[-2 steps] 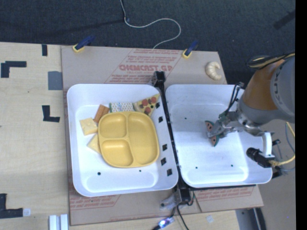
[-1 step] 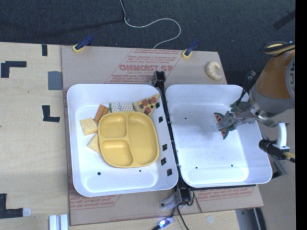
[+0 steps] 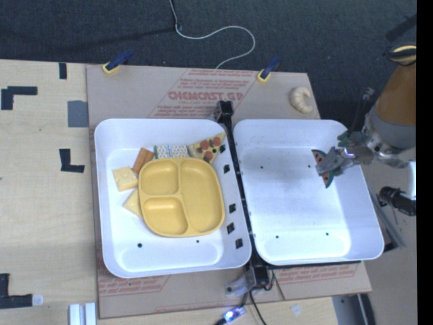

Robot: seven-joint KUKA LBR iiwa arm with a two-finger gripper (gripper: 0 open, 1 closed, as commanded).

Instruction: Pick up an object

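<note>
My gripper (image 3: 329,168) hangs over the right side of the right bin (image 3: 298,249), at the end of the grey arm reaching in from the right. It is shut on a small red-brown wedge-shaped piece (image 3: 318,157), which sticks out to the left of the dark fingers. In the left bin (image 3: 115,249) lies a yellow divided plate (image 3: 181,196). Around the plate's upper left edge lie tan crackers (image 3: 125,178), a brown cracker (image 3: 143,159) and a toy pizza slice (image 3: 208,145), each partly hidden by it.
A cream-coloured lump (image 3: 302,99) rests on the cardboard behind the right bin. A black divider (image 3: 233,181) runs between the two bins. A white cable (image 3: 216,36) loops on the dark floor behind the bench.
</note>
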